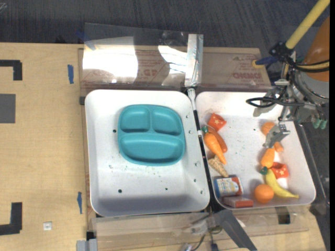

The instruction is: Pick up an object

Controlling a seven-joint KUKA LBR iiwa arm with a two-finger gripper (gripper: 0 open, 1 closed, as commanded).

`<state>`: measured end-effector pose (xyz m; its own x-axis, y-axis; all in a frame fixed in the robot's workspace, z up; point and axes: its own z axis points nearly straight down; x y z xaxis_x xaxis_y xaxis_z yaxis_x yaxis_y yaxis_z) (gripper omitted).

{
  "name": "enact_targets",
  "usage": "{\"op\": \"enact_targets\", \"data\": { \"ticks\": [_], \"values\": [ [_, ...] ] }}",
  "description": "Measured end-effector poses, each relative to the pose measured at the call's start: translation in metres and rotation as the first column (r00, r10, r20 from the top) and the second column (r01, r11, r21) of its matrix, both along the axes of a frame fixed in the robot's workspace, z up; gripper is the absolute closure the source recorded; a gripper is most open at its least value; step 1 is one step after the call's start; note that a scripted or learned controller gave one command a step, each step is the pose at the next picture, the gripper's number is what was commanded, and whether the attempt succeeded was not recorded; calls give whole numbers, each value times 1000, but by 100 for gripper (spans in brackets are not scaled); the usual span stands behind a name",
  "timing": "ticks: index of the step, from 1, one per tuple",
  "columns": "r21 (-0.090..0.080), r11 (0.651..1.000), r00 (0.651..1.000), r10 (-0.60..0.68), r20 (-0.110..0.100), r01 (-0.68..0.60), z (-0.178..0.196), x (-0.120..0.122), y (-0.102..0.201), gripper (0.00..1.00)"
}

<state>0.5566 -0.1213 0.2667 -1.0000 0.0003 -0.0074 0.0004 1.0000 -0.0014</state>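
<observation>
My gripper (277, 134) hangs low over the right side of the right bin (243, 116), reaching in from the right. A small orange piece (268, 127) lies right beside it on the left. Just below it sits an orange carrot-like piece (268, 157). Further toward the front lie a red pepper (280, 170), a yellow banana (278, 187) and an orange (264, 193). I see nothing held in the gripper.
On the right bin's left side are a red pepper piece (216, 122), a carrot (215, 143), a tan cone (218, 167), a small can (228, 185) and a flat red item (238, 203). The left bin (99, 156) holds a teal divided plate (152, 134).
</observation>
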Motion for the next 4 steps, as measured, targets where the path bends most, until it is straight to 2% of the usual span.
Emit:
{"op": "enact_targets", "data": {
  "ticks": [1,2,3,4],
  "values": [
    [1,999,999,-46,-9,46,-94,-7,-80,0],
    [0,993,993,-116,2,116,-169,3,-99,0],
    [1,986,986,-167,3,167,-178,-10,-63,0],
    [-1,986,986,-164,20,164,-164,-5,-63,100]
  ]
}}
